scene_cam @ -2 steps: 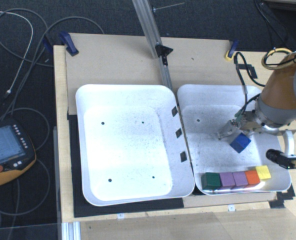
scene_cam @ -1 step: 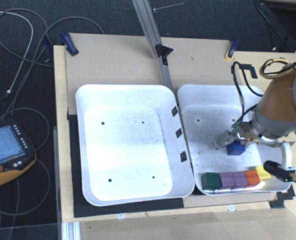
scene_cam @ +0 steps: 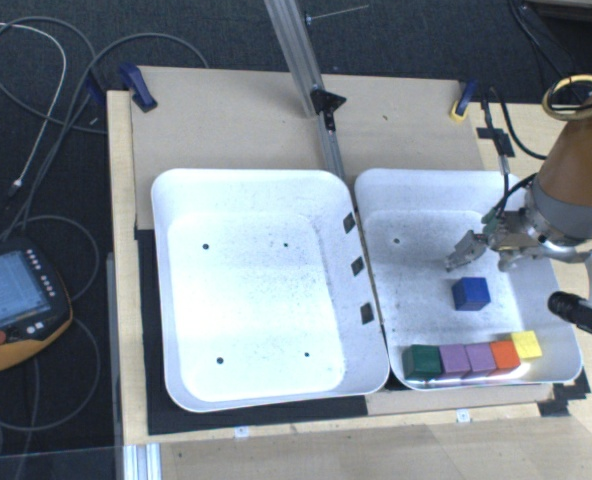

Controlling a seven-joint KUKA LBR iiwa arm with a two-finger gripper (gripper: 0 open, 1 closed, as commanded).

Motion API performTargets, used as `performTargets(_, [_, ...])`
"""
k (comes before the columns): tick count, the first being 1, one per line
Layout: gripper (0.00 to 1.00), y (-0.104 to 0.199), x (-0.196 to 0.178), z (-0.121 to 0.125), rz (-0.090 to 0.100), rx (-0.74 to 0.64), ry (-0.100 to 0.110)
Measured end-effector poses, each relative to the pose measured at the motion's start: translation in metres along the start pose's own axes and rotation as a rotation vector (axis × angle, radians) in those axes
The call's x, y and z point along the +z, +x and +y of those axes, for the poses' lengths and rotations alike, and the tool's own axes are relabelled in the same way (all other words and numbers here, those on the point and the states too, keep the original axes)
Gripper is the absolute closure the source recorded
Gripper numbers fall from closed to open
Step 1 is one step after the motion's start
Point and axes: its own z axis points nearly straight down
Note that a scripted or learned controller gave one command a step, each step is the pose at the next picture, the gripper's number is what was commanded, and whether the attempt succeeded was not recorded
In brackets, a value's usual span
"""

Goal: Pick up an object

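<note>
Gripper (scene_cam: 479, 248): poised in the right bin (scene_cam: 416, 200), just above and beside the blue cube (scene_cam: 471, 294); nothing is seen between its fingers, and the jaw gap cannot be told.
Blue cube: lies apart on the bin floor, near the middle, well clear of the row of coloured blocks (scene_cam: 473, 357) along the front wall.
Orientation: roughly cubic, so no long axis is evident; its faces are turned slightly to the bin walls.
Step advised: the fingers are best centred over the cube, aligned to two opposite faces, then lowered.

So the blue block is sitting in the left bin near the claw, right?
Not quite. The camera view shows the blue block in the right bin, not the left one. It does sit near the claw, just below it in the picture.
</note>
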Motion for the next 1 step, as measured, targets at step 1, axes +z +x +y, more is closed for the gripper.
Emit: performTargets(1, [0.00,-0.0195,0.0658,-0.0223,0.005,0.004,0.017])
